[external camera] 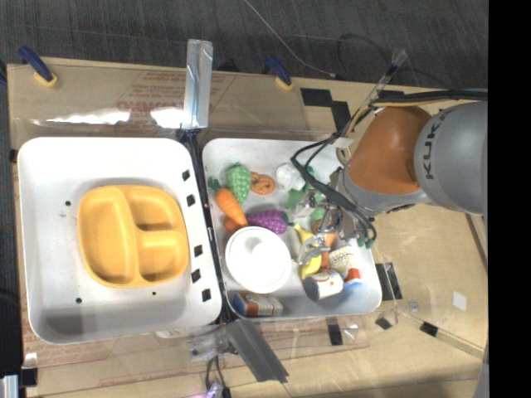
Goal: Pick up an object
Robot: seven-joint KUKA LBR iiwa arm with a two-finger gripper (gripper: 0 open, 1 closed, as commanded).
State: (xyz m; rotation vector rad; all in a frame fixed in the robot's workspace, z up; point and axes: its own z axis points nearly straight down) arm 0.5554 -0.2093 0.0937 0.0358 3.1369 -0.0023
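I see arm (415,160) reaching into right bin (217,152), wrist and cables covering fingers (328,222); can't tell their state. Toys beneath them too jumbled to name. Just left of fingers: purple grapes (267,220), carrot (231,206), green piece (239,181). Below-left: white bowl (257,258). Far left: yellow tray (133,233) in left bin (50,305). Partial "KU" readable on arm. Faint red print on cardboard (149,89) unreadable.

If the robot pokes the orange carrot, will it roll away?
Probably a little. The carrot looks rounded and tapered, so it would likely swing in a curve, not roll straight. The purple grapes and white bowl sit close beside it, so they would likely stop it.
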